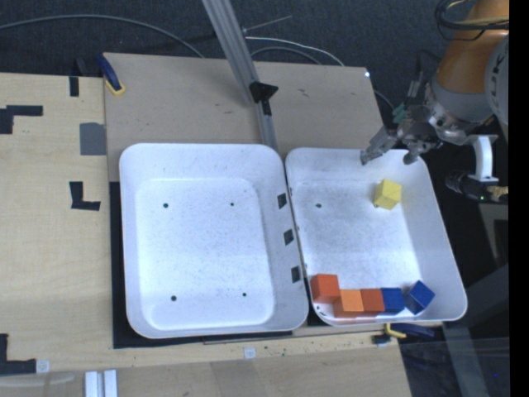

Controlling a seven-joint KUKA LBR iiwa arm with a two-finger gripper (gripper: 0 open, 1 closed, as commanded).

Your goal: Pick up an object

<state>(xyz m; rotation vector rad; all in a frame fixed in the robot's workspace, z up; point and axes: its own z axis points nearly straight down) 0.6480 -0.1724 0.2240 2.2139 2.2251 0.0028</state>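
Observation:
A yellow block (pixel 386 193) lies in the upper right part of the right bin (pixel 355 238). My gripper (pixel 387 156) hangs over the bin's far rim, just above and behind the yellow block. It is open, its two fingers spread apart with nothing between them. Along the bin's near edge sits a row of blocks: an orange block (pixel 325 286), a second orange block (pixel 351 302), a red-orange block (pixel 372 299) and two blue blocks (pixel 394 301), the outer one (pixel 421 294) tilted in the corner.
The left bin (pixel 202 238) stands beside the right one, with black clips on the shared rim. A slanted metal pole (pixel 235 48) rises behind the bins. Cables run across the back of the bench.

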